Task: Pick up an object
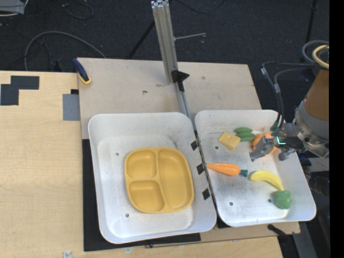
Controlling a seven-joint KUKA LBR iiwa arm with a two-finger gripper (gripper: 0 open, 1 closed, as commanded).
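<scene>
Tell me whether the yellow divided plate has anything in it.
Empty. The yellow divided plate lies flat in the left bin, and all three compartments show only bare yellow surface.

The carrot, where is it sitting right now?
The carrot lies in the right bin, near its left wall, about mid-height in the camera view. The banana is just to its right, and the yellow block sits above it.

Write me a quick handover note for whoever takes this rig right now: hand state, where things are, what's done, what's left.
Hand: low over the right bin, near an orange piece; grip state unreadable.
Right bin: yellow block, green pod, carrot, banana, green round piece.
Left bin: yellow divided plate.
Done: nothing visibly lifted.
Left: pick up an object.
</scene>
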